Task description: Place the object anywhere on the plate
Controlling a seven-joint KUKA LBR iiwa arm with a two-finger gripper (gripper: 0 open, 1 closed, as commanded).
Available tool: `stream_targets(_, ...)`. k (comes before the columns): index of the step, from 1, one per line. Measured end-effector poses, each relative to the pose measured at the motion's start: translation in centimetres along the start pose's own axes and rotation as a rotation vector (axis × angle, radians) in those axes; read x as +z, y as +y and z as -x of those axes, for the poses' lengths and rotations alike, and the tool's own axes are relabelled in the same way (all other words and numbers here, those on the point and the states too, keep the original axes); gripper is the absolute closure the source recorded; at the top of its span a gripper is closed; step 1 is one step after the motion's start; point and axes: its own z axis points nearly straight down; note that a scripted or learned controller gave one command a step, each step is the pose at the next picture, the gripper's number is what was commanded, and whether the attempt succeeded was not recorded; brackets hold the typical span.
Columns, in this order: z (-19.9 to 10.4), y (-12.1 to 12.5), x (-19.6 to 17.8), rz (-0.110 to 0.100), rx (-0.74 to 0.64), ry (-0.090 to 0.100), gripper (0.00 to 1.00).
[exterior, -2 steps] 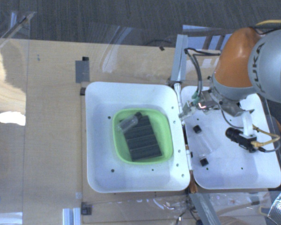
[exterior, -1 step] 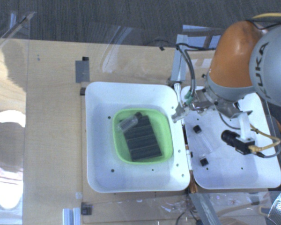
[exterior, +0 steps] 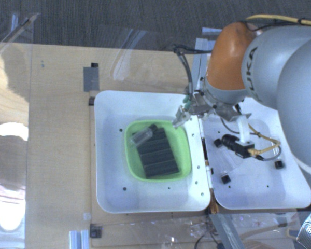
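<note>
- Camera view: the hand [exterior: 179, 117] hangs over the far right corner of the green plate [exterior: 130, 162], just above its rim. It is too small and too shaded by the wrist to tell how far open it is. Nothing shows in its grip.
- The black ribbed block [exterior: 158, 154] lies flat on the plate, below and to the left of the hand and apart from it. Its near end is the closest thing to the hand.
- The block is dark and oblong, crossed by four raised ridges, and lies at a slant across the plate.
- A small clear cylinder [exterior: 141, 136] rests against the block's upper left end, farther from the hand.
- The plate sits in the left bin [exterior: 109, 191] on the worktop [exterior: 57, 139].
</note>
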Motion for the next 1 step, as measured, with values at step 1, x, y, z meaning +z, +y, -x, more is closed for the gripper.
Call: stream_targets(1,0.32,-5.02,-11.58,0.005,0.075,-0.001,0.0)
